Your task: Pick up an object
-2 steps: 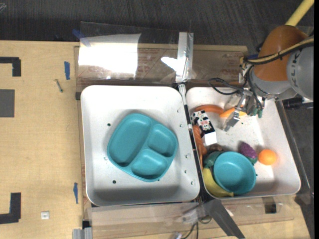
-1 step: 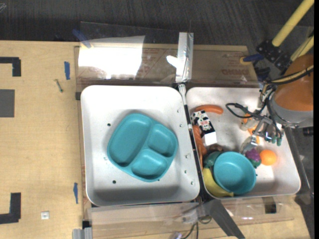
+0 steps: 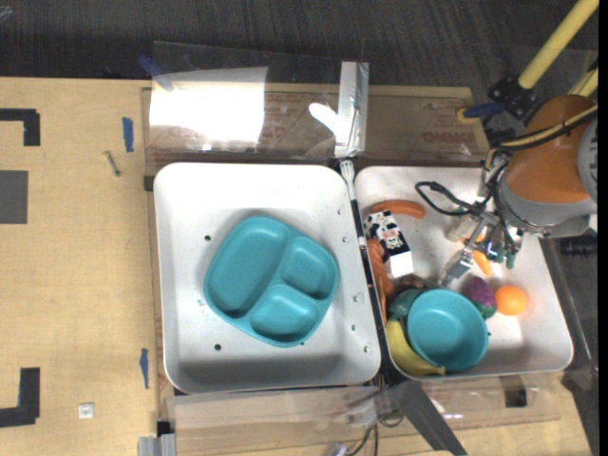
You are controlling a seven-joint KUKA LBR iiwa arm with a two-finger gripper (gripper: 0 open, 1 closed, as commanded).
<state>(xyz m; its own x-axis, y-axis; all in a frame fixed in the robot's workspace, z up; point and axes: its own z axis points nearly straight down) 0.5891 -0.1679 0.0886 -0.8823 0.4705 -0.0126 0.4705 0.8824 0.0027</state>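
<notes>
The bench (image 3: 66, 255) is a pale wooden surface with black corner marks along its left side and small strips of blue tape here and there. Two shallow white bins sit directly on it, side by side and touching along a middle seam. The left bin (image 3: 180, 198) is the larger in view and lies near the bench's centre. The right bin (image 3: 551, 326) lies at the right, reaching close to the near edge. Behind both bins, at the far side, a sheet of clear plastic (image 3: 209, 112) and a brown cardboard panel (image 3: 418, 126) lie flat, catching glare from overhead light.
</notes>
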